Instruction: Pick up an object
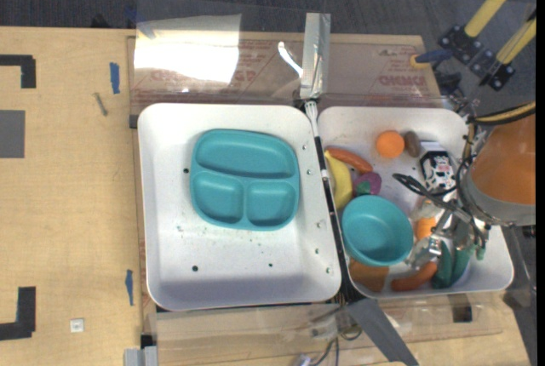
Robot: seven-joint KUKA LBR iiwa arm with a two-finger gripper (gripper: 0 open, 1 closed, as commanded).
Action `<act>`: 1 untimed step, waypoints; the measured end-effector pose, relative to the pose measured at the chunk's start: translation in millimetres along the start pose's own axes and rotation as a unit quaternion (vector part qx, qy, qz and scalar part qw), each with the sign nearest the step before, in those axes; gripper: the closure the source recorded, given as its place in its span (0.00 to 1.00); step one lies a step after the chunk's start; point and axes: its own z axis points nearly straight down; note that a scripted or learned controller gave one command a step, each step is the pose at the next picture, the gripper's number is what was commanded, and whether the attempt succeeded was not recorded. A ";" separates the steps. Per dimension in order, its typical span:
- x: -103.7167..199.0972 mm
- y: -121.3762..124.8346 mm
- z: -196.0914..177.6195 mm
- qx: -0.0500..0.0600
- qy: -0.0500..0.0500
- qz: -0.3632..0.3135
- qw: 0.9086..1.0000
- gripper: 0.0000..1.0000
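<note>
The right bin [490,281] holds a heap of toys. A teal bowl [375,228] stands at its front left, with a yellow banana [341,180] and a red-orange piece [347,158] behind it. An orange ball [390,144] lies near the back, beside a brown item [412,140] and a black-and-white toy [437,169]. My gripper [449,238] is down in the bin's front right corner, just right of the bowl. It hangs over a small orange piece [424,227], a dark green object [451,267] and a red sausage shape [415,278]. The metal parts hide what lies directly under it.
The left bin [162,185] carries a teal divided plate [245,178]. A clear plastic panel [204,58] and a metal post [314,54] stand behind the bins. Yellow bars with black clamps [477,49] rise at the back right. The wooden bench [60,185] stretches to the left.
</note>
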 end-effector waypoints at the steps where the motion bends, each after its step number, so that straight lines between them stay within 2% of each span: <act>1: -2.8 1.0 -11.3 -0.001 -0.005 -0.001 1.000 1.00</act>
